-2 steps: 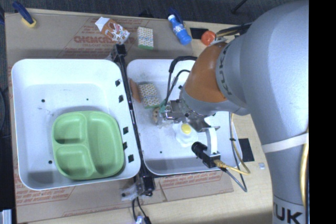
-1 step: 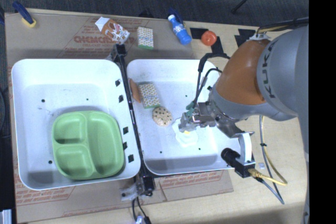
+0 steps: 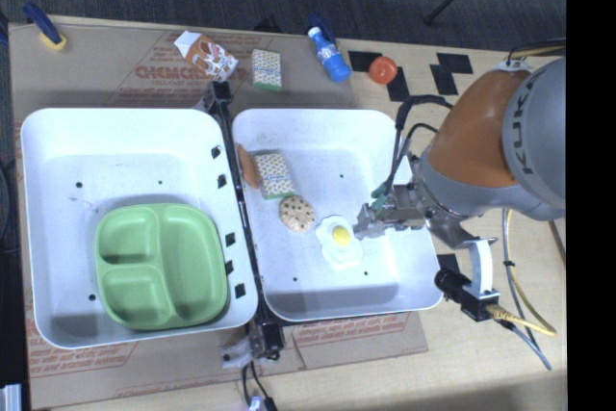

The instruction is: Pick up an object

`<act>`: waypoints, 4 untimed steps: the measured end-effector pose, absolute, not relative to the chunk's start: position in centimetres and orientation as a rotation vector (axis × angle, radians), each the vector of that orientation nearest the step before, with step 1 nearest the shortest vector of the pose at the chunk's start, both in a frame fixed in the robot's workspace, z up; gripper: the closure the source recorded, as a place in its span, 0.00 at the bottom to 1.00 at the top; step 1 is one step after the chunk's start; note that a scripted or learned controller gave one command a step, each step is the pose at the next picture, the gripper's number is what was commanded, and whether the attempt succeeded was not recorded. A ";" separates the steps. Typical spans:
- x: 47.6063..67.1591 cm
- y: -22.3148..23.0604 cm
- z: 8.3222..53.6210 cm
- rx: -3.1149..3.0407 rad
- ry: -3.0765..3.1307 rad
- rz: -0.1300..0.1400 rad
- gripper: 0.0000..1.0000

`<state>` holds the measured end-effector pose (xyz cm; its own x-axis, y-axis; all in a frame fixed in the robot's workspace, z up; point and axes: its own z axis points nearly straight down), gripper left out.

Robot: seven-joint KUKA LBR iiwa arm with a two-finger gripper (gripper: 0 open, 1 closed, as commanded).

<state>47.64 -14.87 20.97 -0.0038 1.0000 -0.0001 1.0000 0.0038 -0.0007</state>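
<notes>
In the right bin lie a fried egg toy, a round cookie, a patterned sponge-like block and an orange strip along the left wall. My gripper hangs low in the bin just right of the egg, its tip close to the egg's right edge. The wrist hides the fingertips, and I see nothing held.
The left bin holds a green divided tray. Behind the bins on the bench lie a snack packet, a small patterned box, a blue bottle, an orange cap and a blue-yellow clamp.
</notes>
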 end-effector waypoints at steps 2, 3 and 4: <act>47.6 -17.2 9.1 -2.213 -2.225 0.002 0.00; 58.8 -11.4 9.2 -2.214 -2.226 -0.002 0.00; 59.0 -11.5 10.5 -2.209 -2.236 -0.006 1.00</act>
<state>58.99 -11.46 10.50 -0.0124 0.9999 0.0017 0.9999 0.0124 0.0039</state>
